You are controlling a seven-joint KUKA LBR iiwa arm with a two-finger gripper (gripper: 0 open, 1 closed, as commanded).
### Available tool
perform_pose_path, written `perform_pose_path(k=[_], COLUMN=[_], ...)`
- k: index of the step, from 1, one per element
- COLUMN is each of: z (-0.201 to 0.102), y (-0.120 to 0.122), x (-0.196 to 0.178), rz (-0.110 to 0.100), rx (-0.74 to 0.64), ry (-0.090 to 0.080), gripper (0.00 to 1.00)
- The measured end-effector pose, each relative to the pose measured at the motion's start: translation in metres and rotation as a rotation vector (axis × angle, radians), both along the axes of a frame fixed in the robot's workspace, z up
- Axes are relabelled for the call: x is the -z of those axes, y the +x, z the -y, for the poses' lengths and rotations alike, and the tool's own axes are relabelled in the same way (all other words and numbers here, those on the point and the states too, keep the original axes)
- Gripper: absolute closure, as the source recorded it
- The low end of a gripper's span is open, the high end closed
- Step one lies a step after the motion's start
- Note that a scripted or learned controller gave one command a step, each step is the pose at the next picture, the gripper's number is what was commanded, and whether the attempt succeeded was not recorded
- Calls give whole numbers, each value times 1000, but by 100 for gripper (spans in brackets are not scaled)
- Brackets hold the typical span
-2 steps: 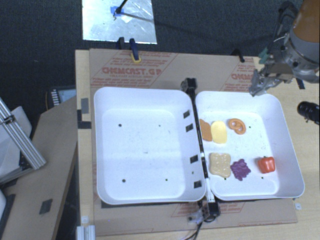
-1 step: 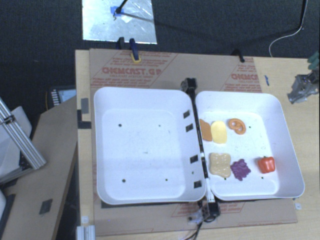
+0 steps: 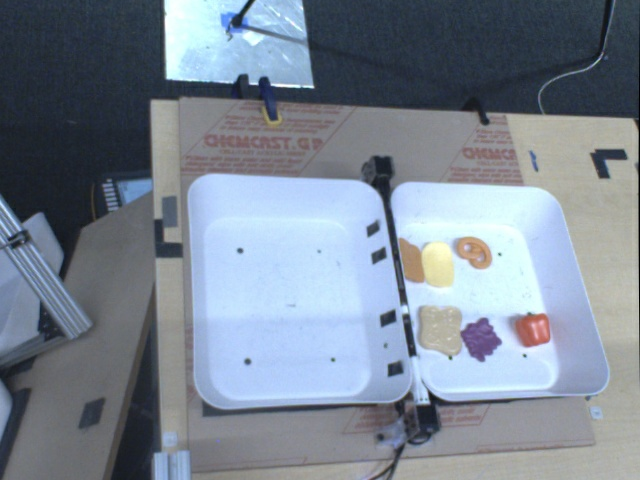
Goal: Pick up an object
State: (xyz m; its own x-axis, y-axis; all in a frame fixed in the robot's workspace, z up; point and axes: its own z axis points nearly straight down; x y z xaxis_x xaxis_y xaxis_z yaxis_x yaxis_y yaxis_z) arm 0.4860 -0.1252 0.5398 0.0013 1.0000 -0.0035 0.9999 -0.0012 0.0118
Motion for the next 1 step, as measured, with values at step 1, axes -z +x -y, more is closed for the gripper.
perform_pose_path(k=[1], z=[-69], y=[12], x=[176], rz=[-25], rx=[-10], ry=[7], gripper=[100])
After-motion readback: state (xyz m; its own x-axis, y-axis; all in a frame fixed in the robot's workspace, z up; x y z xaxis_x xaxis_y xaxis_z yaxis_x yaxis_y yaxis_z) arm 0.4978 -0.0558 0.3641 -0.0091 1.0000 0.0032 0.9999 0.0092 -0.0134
